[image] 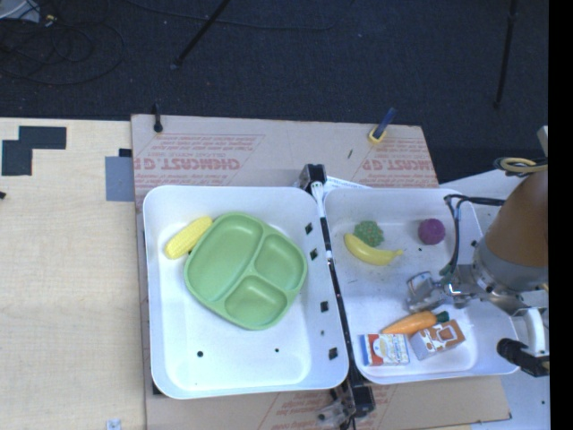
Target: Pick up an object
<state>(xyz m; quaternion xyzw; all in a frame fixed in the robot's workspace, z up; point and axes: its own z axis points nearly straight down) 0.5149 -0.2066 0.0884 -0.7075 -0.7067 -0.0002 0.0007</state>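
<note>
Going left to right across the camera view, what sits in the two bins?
Corn cob → green divided plate → banana, with broccoli just above it → carrot → purple ball → gripper.

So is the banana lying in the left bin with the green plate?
No, the banana lies in the right bin, beside the broccoli.

The arm (pixel 524 240) is cut off by the right edge.
</note>
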